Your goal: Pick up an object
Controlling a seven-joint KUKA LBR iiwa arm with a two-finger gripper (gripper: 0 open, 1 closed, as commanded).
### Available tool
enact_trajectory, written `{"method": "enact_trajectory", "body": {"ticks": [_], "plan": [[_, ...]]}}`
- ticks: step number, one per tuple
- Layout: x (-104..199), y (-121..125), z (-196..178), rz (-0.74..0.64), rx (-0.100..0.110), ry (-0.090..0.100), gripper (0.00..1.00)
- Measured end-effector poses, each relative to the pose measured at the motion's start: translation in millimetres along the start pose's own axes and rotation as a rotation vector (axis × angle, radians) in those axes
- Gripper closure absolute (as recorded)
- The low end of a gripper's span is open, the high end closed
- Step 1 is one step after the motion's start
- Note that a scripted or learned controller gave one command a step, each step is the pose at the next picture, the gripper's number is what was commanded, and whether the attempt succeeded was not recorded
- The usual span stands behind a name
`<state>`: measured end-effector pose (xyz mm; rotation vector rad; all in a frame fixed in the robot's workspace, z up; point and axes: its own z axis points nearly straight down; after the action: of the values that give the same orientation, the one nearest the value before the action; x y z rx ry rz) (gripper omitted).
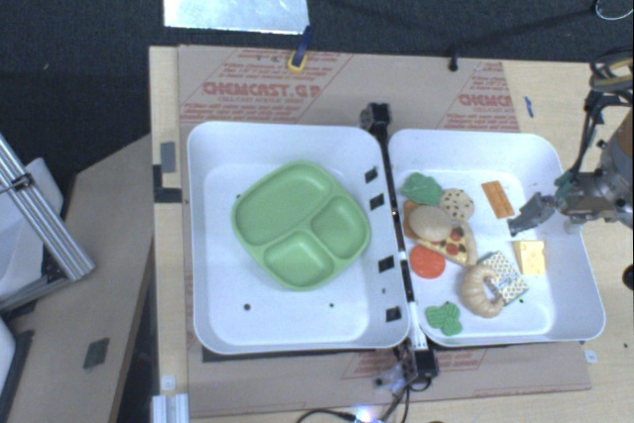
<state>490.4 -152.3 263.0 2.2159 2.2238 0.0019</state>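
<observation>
Camera view, orange block perhaps slanted, long axis upper-left to lower-right

Red print reads "CHEMCAST GP" on the brown protective sheet that lies under the two white bins, clearest at the top left just above the left bin, upright and easy to make out. The same red mark repeats at the top right above the right bin, there too pale and small to spell with certainty, and more red lettering peeks out along the sheet's lower edge below the bins, too cut off to read
</observation>
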Motion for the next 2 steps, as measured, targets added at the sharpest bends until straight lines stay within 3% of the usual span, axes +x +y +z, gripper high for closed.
{"method": "enact_trajectory", "body": {"ticks": [2], "plan": [[-8, -10, 120, 0.003, 0.006, 0.002, 0.00]]}}
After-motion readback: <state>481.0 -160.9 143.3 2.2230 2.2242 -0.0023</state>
